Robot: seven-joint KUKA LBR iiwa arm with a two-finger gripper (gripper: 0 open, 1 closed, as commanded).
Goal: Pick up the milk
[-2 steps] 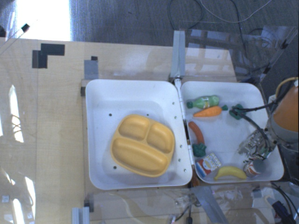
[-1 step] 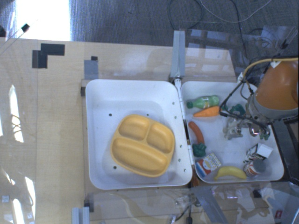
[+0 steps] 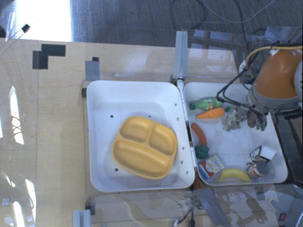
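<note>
The milk (image 3: 260,161) is a small white carton with dark markings. It lies tilted at the front right corner of the right bin (image 3: 274,135). My gripper (image 3: 244,120) hangs over the back of that bin, behind the milk and well apart from it. Its fingers (image 3: 231,121) stand apart, open, with bare bin floor showing between them. The grey arm with its orange band (image 3: 278,74) comes in from the right.
The right bin also holds a green bottle (image 3: 206,103), a carrot (image 3: 210,113), a red sausage (image 3: 199,134), a green piece (image 3: 202,151), a small colourful packet (image 3: 211,165) and a banana (image 3: 233,175). A yellow divided plate (image 3: 145,147) lies in the left bin (image 3: 102,126).
</note>
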